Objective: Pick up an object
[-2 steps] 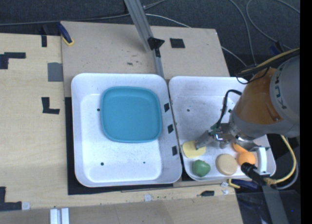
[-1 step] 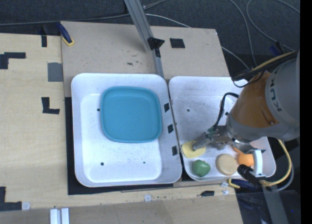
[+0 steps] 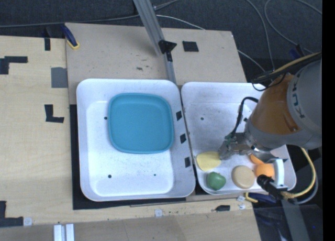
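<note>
Gripper (image 3: 228, 150) low in the right bin (image 3: 209, 101); its state I cannot tell. Yellow piece (image 3: 208, 160) just left of it, touching or nearly; I judge it light, smooth, best pinched across its narrow width

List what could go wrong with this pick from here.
1. The gripper sits at the edge of the yellow object, so a close may catch only its rim and slip off.
2. The green object, beige round object and orange object crowd the same corner of the right bin; the arm could knock them.
3. The yellow object lies near the bin wall, which could block a clean grasp.
</note>
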`<state>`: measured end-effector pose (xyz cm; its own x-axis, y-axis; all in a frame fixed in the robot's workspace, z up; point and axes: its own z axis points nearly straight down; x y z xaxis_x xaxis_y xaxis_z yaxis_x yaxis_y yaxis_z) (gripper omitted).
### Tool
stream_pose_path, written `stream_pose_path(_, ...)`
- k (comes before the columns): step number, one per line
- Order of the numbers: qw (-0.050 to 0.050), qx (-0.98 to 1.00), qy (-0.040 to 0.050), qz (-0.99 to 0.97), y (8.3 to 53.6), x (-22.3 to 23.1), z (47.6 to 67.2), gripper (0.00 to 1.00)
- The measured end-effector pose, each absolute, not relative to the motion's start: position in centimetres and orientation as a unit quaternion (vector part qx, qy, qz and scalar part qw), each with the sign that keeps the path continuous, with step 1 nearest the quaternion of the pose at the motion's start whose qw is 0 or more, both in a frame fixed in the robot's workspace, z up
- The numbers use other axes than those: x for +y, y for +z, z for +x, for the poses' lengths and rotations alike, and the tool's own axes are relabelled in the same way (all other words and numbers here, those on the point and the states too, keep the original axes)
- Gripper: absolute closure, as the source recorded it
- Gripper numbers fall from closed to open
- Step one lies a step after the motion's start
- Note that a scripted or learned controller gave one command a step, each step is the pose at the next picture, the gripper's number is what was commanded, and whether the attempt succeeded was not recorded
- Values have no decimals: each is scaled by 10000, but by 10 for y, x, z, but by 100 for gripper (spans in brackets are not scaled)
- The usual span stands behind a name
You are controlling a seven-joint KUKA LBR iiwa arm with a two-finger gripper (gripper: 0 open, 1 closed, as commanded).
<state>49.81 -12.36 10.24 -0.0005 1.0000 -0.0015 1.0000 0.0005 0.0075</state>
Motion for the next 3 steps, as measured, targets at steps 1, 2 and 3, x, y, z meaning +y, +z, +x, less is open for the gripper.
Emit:
stream_pose_path(1, 11, 7074, 8, 7068, 144, -123, 502, 100)
stream_pose_path(2, 18, 7073, 14, 7069, 205, -124, 499, 100)
stream_pose_path(3, 12, 7073, 9, 7069, 254, -124, 499, 100)
